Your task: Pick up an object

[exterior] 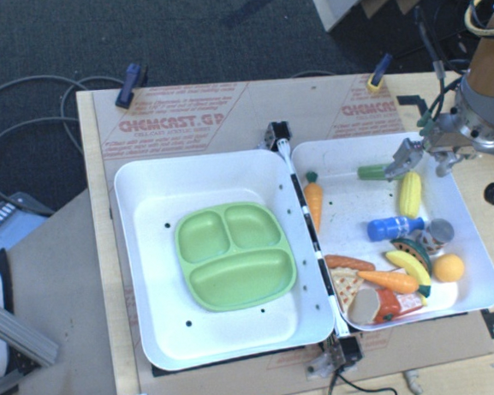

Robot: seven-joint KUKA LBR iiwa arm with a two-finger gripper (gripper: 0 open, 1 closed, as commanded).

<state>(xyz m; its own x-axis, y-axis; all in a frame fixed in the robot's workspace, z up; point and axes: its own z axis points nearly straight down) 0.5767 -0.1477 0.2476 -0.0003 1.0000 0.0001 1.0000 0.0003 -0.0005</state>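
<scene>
The two grey fingers [422, 157] stand spread wide with nothing between them, just above the yellow plastic corn cob [410, 193] in the right white bin [484, 253]. Beside it lies a blue plastic bottle [395, 227]. The left white bin [139, 245] carries a green divided plate [235, 255].

So the bench [222, 113] is wearing a brown protective sheet with red lettering, and two shallow white bins are sitting side by side on it: the left bin [142, 270] and the right bin [475, 254]. Blue clips [130, 85] are gripping the sheet's far edge at both corners.
</scene>
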